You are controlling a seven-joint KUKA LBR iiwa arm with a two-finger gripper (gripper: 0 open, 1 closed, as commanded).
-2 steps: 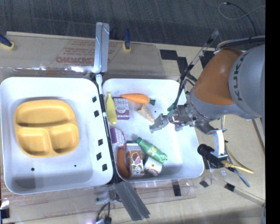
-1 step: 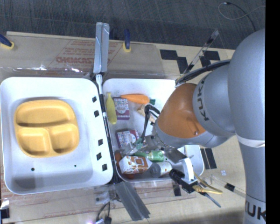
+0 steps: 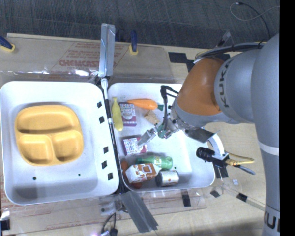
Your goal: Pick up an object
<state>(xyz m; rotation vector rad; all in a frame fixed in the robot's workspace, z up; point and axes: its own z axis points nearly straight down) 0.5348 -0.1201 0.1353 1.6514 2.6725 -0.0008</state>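
Maroon-and-white flat packet lies mid-left in the right white bin, just beside the tool, which sits low over the bin's middle. Can't tell whether the tool is open or closed. Second small maroon-labelled packet is further up, touching a yellow banana-shaped piece along the bin's left wall. Orange carrot lies across the top, with a small beige chunk just below it. Near the bottom edge: green plastic bottle on its side, orange-and-white printed pouch below it, and a silver can touching the pouch's right side. Grey arm with orange band comes in from the right, covering the bin's upper right corner. Left white bin holds a yellow sectioned plastic tray, well apart from the tool. Both bins sit side by side on the pale surface.
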